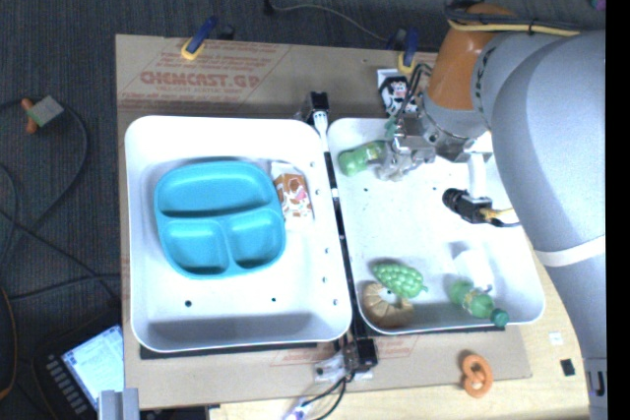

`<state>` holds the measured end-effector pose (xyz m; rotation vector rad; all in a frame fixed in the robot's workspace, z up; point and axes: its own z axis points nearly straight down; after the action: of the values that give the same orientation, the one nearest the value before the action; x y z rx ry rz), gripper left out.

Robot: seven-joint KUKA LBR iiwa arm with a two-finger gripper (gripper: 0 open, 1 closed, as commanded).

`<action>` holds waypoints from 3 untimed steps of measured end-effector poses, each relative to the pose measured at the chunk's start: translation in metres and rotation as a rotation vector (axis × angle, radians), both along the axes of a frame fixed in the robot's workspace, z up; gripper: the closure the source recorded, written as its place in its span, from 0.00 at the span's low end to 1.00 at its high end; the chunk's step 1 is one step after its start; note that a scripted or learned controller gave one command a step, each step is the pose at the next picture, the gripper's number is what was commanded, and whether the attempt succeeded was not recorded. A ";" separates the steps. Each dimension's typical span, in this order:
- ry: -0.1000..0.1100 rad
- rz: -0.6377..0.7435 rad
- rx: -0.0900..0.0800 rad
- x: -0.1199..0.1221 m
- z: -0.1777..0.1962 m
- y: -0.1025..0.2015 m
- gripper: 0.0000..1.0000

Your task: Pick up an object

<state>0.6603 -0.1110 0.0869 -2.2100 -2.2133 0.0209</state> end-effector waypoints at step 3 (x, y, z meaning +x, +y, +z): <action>-0.017 0.000 0.000 -0.172 0.155 0.163 1.00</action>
<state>0.4888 0.0525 0.2419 -2.2186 -2.2221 0.0026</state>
